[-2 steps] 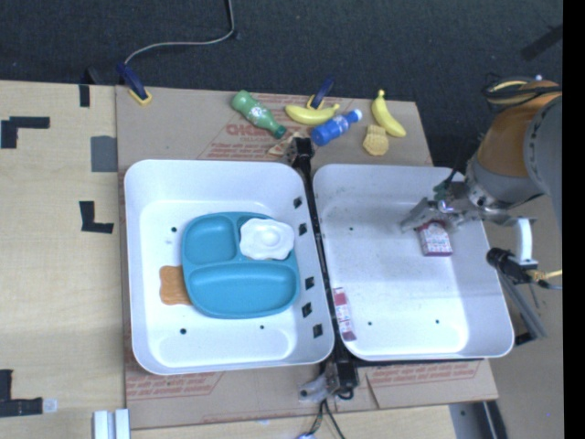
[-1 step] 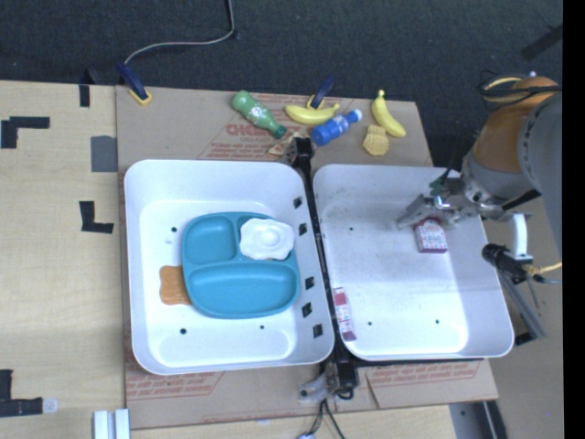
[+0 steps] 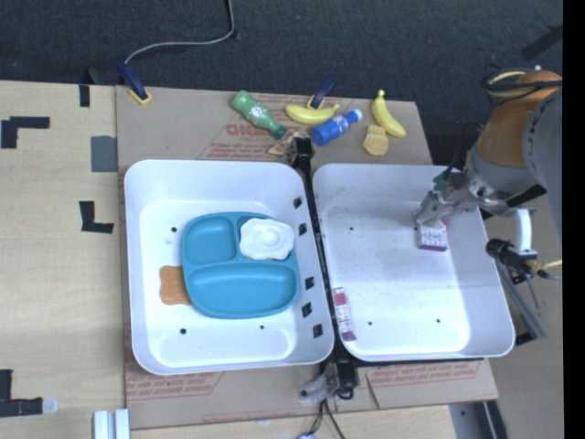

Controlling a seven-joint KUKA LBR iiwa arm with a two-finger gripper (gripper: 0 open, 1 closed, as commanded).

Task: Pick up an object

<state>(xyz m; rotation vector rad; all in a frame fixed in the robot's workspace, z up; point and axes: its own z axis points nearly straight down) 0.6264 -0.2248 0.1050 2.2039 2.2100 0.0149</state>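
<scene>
The gripper (image 3: 437,210) hangs over the right bin (image 3: 402,337), just above a small pink packet (image 3: 432,237) near that bin's far right side; whether its jaws are spread cannot be told.

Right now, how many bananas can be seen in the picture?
2. One banana lies on the cardboard behind the bins, beside the blue bottle. The other banana lies to its right, above a small yellow piece.

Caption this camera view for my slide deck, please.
Gripper over a small packet in the right bin; blue tray in the left.
</scene>
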